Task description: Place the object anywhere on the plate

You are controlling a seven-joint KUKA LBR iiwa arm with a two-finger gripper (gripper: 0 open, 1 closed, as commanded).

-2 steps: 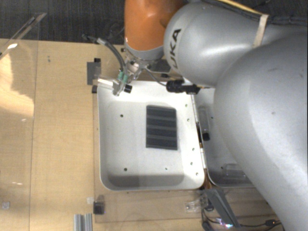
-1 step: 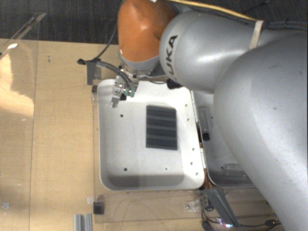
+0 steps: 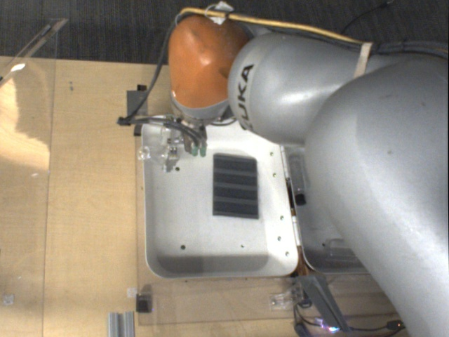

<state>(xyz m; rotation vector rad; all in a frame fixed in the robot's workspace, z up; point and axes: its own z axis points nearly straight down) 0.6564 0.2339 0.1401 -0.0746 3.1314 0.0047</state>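
A dark grey, ribbed rectangular slab lies flat in the middle of the left white bin. My gripper hangs over the bin's far left corner, up and to the left of the slab and apart from it. Above it sits the orange wrist band. Whether anything is held cannot be made out; the gripper tip is small and partly see-through against the white bin. No other loose object shows in the bin.
The big grey arm covers most of the right bin, of which just a near-left strip shows. Tan bench surface lies to the left of the bins. Small black fixtures sit at the bench's front edge.
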